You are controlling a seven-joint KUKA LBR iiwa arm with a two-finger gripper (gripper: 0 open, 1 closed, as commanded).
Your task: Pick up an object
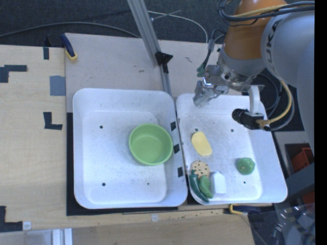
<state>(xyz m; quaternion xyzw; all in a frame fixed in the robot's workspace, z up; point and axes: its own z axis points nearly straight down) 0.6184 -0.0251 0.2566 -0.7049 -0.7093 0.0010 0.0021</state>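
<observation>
Arm: the grey arm with its orange band (253,22) leans in from the right, wrist tilted down over the far end of the right bin (265,152).
Fingers: the fingers (203,97) hang just above the far left corner of that bin, close to its rim. They look drawn near each other with nothing between them, but from where I stand I cannot tell whether they are clenched or released.
Yellow object: a smooth yellow oval piece (201,143) lies flat on the bin floor, nearer the camera than the fingers and almost straight below them in the view, apart from them.
Green lump: a small green object (246,165) sits toward the right side of the same bin, well apart from the fingers.
Near-edge cluster: a tan dotted round piece (200,168), a dark green leafy thing (204,186) and a small white block (218,182) crowd together at the near end of the bin, far from the fingers, touching or nearly so.
Left bin: the other white bin (92,137) holds a green bowl (150,144), upright, well to the left of the fingers.
Desk: the pale wooden desk (30,137) carries both bins; a slanted metal pole (145,24) rises behind them.
</observation>
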